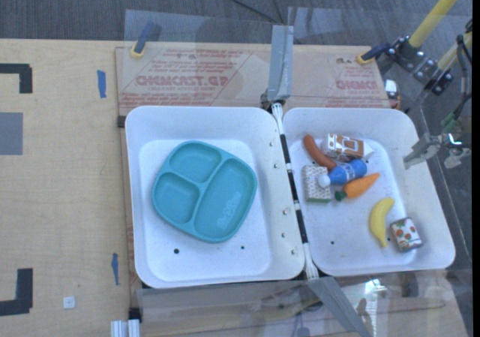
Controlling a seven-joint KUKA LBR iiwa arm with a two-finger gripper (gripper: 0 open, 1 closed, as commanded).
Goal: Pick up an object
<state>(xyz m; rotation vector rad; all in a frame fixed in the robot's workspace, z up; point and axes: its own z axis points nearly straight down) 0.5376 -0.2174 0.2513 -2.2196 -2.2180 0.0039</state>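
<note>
2 white bins sit side by side on the bench. The left bin point(142, 178) holds a teal divided plate point(204, 190) at its middle. In the right bin point(427, 178), a sausage point(317, 152), small carton point(346, 146), blue bottle point(346, 173), carrot point(361, 185) and patterned packet point(316, 184) cluster toward its upper left. A banana point(380, 221) touches a small box point(406, 234) near its lower right corner.
</note>
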